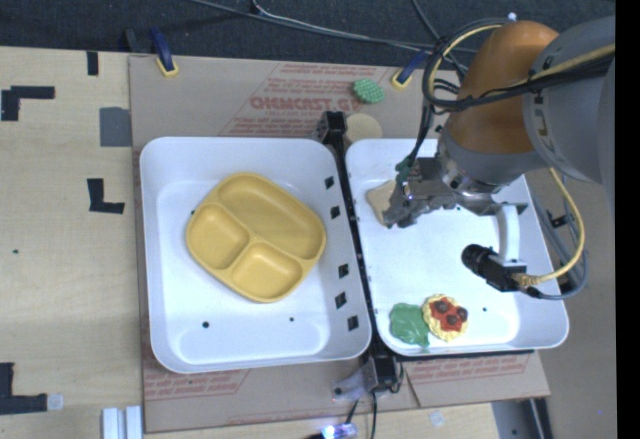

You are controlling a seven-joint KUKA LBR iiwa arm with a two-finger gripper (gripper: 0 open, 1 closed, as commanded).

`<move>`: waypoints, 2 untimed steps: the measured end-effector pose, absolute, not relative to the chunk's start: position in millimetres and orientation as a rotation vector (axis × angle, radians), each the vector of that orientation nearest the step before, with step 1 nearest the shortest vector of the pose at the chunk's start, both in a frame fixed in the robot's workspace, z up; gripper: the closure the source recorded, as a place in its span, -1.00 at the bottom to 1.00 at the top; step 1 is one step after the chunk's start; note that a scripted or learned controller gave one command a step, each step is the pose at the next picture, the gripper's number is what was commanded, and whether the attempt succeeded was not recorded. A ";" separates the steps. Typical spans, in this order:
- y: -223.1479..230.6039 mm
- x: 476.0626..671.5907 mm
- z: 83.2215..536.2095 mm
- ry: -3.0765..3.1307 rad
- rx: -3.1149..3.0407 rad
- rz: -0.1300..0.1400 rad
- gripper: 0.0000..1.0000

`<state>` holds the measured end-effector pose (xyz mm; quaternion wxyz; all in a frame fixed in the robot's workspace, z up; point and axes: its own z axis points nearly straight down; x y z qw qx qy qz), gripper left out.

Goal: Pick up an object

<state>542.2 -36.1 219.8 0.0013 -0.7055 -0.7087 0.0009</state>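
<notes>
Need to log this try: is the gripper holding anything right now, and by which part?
Cannot be told. The gripper is low in the right bin, at a tan object near its left wall, but no hold shows.

We see a bulky grey arm point(575, 97) with a rounded orange band point(510, 67); at two o'clock, yellow and black cables point(445, 62) loop beside it, above dark gripper point(405, 209) hardware.
</notes>
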 end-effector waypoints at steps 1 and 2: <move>18.1 532.9 228.4 -2.228 -2.212 0.000 1.00; 79.0 511.2 228.1 -2.228 -2.210 0.002 1.00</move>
